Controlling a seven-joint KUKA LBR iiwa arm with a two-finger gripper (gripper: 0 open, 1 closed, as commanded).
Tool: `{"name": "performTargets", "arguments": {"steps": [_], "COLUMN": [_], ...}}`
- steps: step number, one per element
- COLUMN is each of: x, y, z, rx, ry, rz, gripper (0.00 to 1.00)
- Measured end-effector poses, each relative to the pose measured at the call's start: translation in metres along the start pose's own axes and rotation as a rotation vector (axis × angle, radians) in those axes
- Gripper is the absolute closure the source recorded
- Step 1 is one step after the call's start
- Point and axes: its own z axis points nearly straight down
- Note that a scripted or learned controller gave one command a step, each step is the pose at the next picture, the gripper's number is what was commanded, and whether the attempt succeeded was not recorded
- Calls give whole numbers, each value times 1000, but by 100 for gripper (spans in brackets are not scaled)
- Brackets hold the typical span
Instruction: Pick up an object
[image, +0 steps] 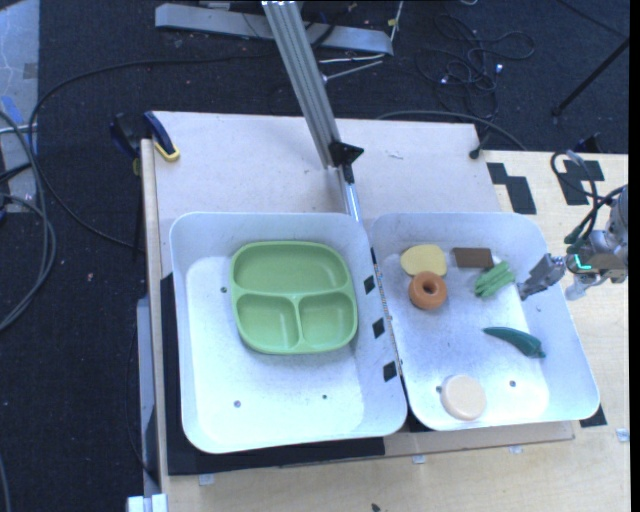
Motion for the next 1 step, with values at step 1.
{"name": "performTargets", "arguments": {"steps": [1], "x": [0], "y": [0], "z": [-1], "rx": [-2], "ry": [-1], "rz": [0], "gripper": [0]}}
